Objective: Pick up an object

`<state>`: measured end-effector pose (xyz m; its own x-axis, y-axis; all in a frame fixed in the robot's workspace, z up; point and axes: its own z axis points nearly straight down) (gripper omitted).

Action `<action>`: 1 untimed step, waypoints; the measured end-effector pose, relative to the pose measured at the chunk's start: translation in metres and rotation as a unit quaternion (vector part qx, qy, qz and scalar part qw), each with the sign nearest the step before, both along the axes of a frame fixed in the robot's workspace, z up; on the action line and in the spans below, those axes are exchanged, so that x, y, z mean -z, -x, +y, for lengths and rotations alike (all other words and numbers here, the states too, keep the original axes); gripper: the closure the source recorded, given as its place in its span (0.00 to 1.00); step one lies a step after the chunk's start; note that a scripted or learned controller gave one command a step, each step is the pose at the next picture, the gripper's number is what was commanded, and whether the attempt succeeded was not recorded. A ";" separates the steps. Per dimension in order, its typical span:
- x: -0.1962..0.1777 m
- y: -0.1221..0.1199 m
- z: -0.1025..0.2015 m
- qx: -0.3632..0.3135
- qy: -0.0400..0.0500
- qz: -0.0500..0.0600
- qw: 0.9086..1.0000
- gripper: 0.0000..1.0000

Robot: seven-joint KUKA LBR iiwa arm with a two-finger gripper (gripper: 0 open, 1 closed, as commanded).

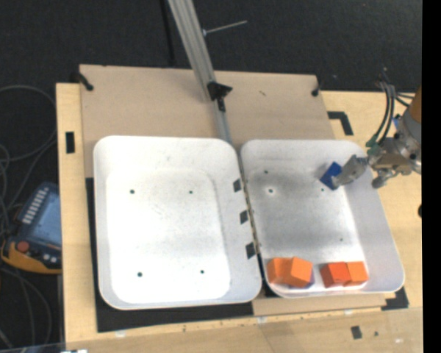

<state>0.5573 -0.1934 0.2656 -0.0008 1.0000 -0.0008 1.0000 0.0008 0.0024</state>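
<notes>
The gripper hangs over the right white bin with a small blue block at one fingertip, grip unclear, so a shallow corner pinch could drop it.

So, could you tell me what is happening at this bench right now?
The arm reaches in from the right, and its pincer is at the right-hand bin, right next to a small blue block near the bin's far right corner. Whether it grips the block is unclear. Two orange blocks, one and another, lie along the near edge of that bin. The left-hand bin sits alongside.
</notes>
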 end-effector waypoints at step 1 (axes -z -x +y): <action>0.125 -0.061 -0.019 -0.001 0.000 0.002 1.000 0.00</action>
